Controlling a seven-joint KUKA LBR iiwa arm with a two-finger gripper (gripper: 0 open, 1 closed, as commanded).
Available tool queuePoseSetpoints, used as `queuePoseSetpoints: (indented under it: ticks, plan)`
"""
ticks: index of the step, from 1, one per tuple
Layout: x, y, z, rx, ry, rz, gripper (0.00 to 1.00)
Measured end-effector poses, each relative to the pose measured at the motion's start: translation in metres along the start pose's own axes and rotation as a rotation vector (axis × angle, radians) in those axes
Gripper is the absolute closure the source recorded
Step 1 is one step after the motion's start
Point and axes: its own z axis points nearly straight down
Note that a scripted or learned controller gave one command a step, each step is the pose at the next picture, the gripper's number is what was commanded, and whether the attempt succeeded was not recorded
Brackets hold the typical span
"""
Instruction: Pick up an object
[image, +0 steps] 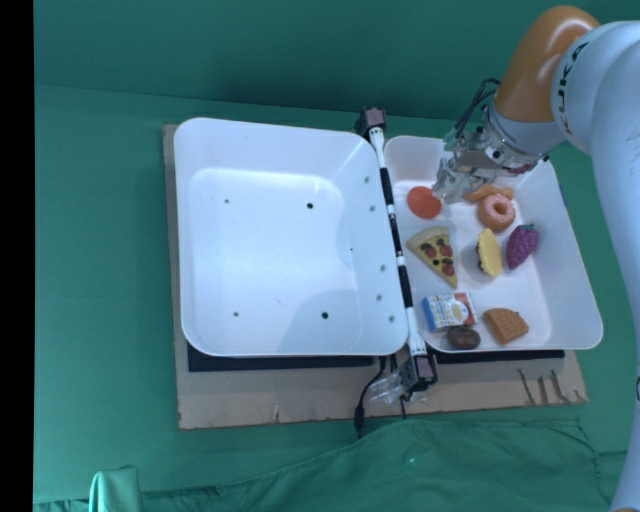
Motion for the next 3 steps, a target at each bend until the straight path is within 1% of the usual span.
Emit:
queuePoseSetpoints:
  ticks: [1, 2, 3]
  plan:
    - [0.002, 0.004, -0.067, 0.012, 0.001, -0.004, 1.0]
    - [0.0, 0.009, -0.113, 0.014, 0.002, -0.003, 1.0]
    - [-0.001, 0.016, -0.18, 0.01, 0.001, -0.004, 1.0]
